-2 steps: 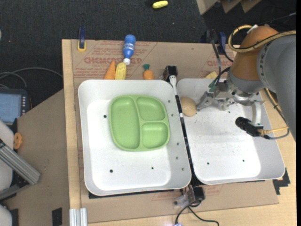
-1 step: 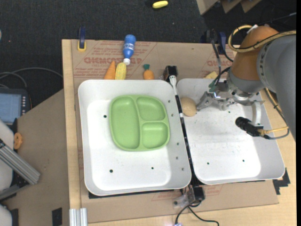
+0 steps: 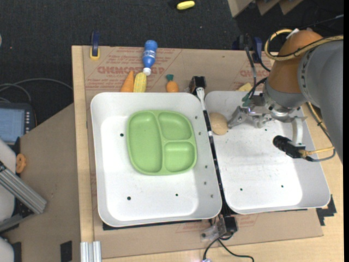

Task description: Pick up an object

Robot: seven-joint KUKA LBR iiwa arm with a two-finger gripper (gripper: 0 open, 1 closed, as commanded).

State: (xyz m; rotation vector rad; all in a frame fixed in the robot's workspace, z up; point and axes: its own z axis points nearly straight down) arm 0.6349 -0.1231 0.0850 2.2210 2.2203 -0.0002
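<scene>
Tan egg (image 3: 218,124) just left of fingers (image 3: 238,117)

The right bin (image 3: 272,190) offers bare floor across its middle and near half, while its far left corner is taken by a tan egg-shaped object (image 3: 218,124) lying against the wall shared with the left bin (image 3: 109,162). A green divided plate (image 3: 162,142) fills the left bin's centre, leaving bare white around it, widest along the near side. Behind the bins, a corn cob (image 3: 140,82), carrots (image 3: 172,84) and a bottle (image 3: 149,55) crowd the tabletop (image 3: 82,146).

A grey arm (image 3: 327,64) with an orange band, cables, and seemingly metallic tool (image 3: 252,115).
</scene>
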